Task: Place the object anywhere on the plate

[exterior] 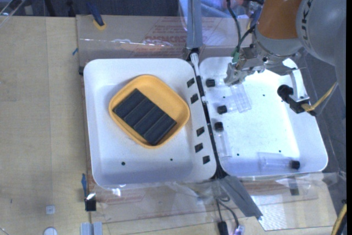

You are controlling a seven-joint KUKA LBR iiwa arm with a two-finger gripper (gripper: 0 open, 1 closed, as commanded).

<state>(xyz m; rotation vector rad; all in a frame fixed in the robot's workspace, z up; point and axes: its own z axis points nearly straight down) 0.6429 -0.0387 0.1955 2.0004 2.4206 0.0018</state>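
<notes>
The block (pixel 146 115) is dark, flat and shaped like a rectangle, with grooves across its top. It lies on the yellow plate (pixel 120 97) in the left bin (pixel 104 162). Its long side runs from the upper left to the lower right of the picture. The plate is a rounded square with a raised rim, and it looks smooth and hard. The gripper (pixel 237 73) is well apart from the block. It hangs over the back of the right bin (pixel 258 135), so the block lies to its left in the picture, past the wall between the two bins. I cannot tell if the gripper is open or closed, and I see nothing held in it. Just in front of the gripper lies a small see-through piece (pixel 242 100) that is hard to make out. A see-through tube (pixel 275 162) with a dark cap lies near the front of that bin. If the block is the thing meant, I think the job is done. If a see-through thing is meant, it must go left over the wall.
</notes>
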